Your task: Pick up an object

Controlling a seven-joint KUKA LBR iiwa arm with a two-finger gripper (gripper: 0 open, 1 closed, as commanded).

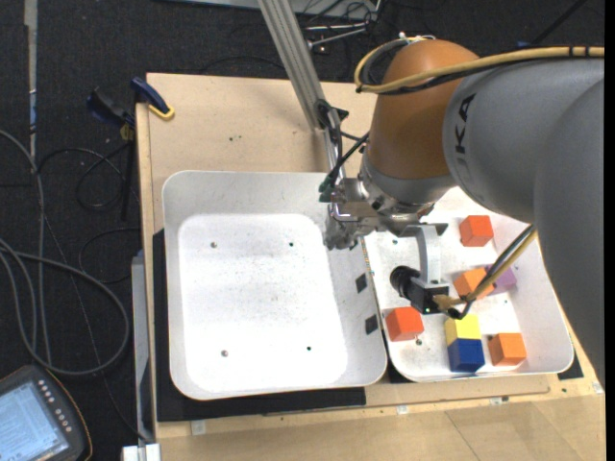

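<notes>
A wooden bench carries two white bins. The tool hangs over their shared rim; its state is unclear. Colored blocks lie in the right bin.

Two white bins — four orange blocks, one yellow, one blue, one purple.

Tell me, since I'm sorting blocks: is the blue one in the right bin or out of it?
In: the blue block lies inside the right bin, under a yellow block.
</notes>
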